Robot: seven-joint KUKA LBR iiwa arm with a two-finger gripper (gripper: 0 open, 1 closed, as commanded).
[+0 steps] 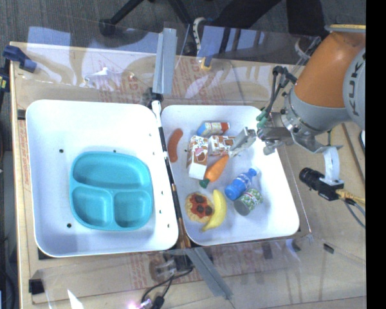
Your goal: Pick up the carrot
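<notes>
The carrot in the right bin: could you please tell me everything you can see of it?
The carrot is small, smooth and orange, likely plastic, with a dark green stub at its lower-left end. It lies slantwise on the floor of the right bin, near the middle, its upper end against the milk carton. The gripper hovers just above and to its right.

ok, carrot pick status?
Done: the gripper has reached into the right bin, just above the carrot. In hand: nothing visibly; the carrot lies among the cartons. Left: close on it and lift. Whether the fingers are open or shut, I cannot tell.
</notes>
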